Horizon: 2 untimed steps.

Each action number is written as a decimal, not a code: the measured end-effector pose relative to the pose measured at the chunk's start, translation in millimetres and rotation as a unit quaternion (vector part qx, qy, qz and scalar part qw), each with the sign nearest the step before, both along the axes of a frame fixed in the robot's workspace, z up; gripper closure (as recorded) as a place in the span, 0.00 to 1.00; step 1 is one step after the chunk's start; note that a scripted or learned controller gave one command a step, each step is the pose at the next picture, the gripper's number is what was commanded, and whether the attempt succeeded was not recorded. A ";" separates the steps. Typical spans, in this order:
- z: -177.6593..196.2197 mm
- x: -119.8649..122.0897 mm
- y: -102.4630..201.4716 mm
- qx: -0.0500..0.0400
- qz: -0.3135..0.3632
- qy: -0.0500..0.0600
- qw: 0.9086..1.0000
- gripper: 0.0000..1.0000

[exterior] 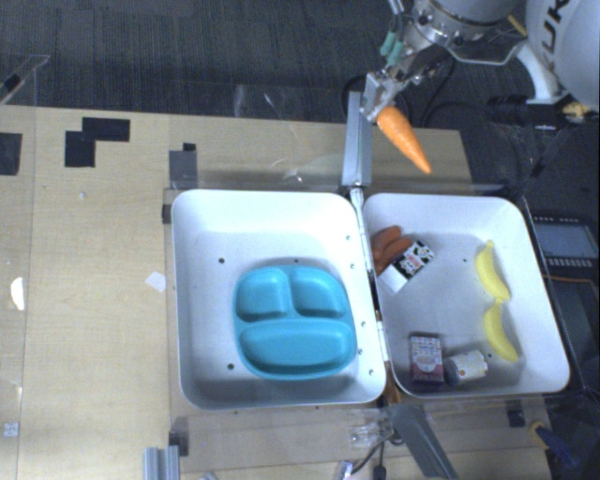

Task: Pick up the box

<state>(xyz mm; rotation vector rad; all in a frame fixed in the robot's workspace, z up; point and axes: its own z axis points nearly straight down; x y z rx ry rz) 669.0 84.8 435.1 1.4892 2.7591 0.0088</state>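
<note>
Spanning most of the view, a pale wooden tabletop (94, 281) with black patches (94, 139) near the far left corner. Bearing two shallow white bins side by side: left bin (202, 216), right bin (450, 216), rims touching along the middle.

Reaching in from the upper right, the grey arm (469, 19), poised beyond the far edge of the bins, above the seam between them. Jaws narrow, pinching the thick end of an orange carrot (405, 139), tip slanting down to the right, clear of both bins.

Lying flat in the middle of the left bin, a blue divided tray (295, 319) with three compartments.

Resting along the right wall of the right bin, two yellow bananas, upper banana (491, 272) and lower banana (500, 333), nearly end to end.

Tucked against the left wall of the right bin, a brown sausage-like item (389, 244), touching a black-and-white carton (410, 263) tilted just below it.

Sitting in the near part of the right bin, the box (426, 360): small, rectangular, dark purple at the edges with a paler printed face turned upward, print too small to read. Well apart from the jaws, toward the near left corner of that bin. Just beside it on the right, a small grey-and-white packet (467, 367), lying on its side, the two close or touching, hard to tell which.
</note>
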 end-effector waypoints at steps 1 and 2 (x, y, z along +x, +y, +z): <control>2.5 0.0 31.5 -0.001 0.133 -0.001 0.991 1.00; -8.7 -13.1 -8.9 -0.002 0.192 0.000 0.981 1.00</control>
